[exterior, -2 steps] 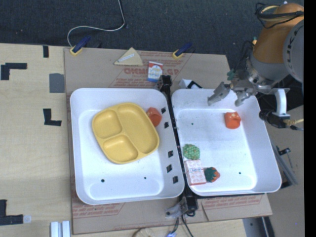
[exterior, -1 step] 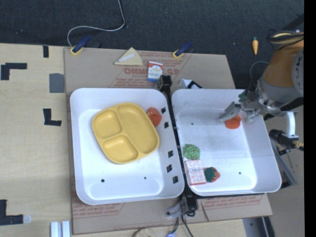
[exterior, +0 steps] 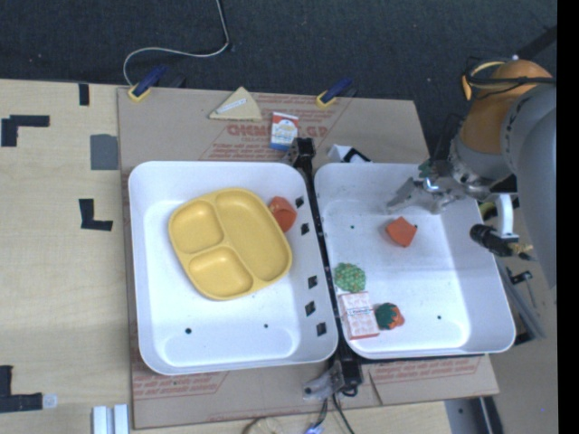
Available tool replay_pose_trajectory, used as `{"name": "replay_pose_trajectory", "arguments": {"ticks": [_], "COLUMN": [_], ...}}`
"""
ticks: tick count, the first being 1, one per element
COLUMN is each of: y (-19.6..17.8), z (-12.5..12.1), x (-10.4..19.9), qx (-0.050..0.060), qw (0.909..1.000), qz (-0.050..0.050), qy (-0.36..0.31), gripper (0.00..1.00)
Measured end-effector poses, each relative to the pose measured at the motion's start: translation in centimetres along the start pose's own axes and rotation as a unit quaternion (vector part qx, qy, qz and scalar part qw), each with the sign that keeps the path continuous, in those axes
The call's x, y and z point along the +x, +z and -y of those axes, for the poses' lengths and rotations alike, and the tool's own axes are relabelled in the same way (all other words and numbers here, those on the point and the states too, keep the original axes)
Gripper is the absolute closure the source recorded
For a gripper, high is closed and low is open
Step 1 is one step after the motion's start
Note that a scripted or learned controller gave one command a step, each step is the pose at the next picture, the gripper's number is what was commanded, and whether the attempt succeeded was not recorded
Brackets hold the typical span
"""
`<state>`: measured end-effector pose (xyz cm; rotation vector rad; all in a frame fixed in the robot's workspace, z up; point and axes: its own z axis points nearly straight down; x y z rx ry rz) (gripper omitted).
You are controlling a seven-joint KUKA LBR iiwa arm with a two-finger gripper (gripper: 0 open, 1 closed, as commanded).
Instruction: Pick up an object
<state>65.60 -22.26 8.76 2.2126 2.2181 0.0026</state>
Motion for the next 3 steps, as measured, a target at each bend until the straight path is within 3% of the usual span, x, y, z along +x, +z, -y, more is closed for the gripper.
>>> {"name": "replay_pose_trajectory", "arguments": {"ticks": [1, 2, 3], "y": [0.0, -1.0, -6.7], "z": [4.8, 4.8, -1.4], "x": [4.1, 4.1, 11.4], "qx": [0.002, 0.001, 0.002], "qw": [1.0000, 1.0000, 1.0000], "qz": [-0.001, -0.001, -0.003], "qy": [0.001, 0.000, -0.001], "gripper": [0.00, 1.00, 1.00]}}
